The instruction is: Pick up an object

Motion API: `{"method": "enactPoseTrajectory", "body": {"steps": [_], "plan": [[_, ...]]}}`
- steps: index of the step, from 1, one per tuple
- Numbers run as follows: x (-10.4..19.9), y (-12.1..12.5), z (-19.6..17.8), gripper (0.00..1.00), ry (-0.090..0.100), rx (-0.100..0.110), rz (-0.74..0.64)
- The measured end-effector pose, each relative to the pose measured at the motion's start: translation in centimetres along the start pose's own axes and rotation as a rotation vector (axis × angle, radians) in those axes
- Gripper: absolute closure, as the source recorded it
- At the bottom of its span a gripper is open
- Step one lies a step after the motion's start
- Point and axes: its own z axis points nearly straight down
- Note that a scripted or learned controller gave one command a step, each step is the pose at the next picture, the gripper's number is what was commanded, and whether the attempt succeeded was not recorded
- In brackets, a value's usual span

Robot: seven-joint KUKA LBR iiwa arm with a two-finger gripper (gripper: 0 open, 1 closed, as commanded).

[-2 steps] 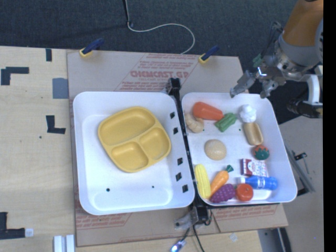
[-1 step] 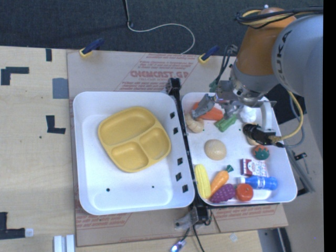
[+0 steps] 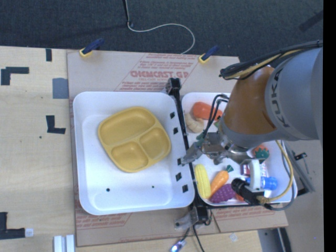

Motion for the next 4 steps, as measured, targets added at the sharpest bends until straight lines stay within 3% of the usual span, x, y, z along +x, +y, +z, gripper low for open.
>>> {"method": "enactPoseTrajectory", "body": {"steps": [1, 2, 3, 4], "plan": [[-0.3, 0.5, -1.0, 1.0, -0.003, -0.006, 0.001], [7.0, 0.7, -14.9, 1.0, 0.0, -0.027, -0.008], [5.0, -1.2, -16.2, 1.0, -0.005, -0.014, 0.002], [5.1, -1.1, -16.9, 1.0, -0.006, -0.009, 0.0]]}}
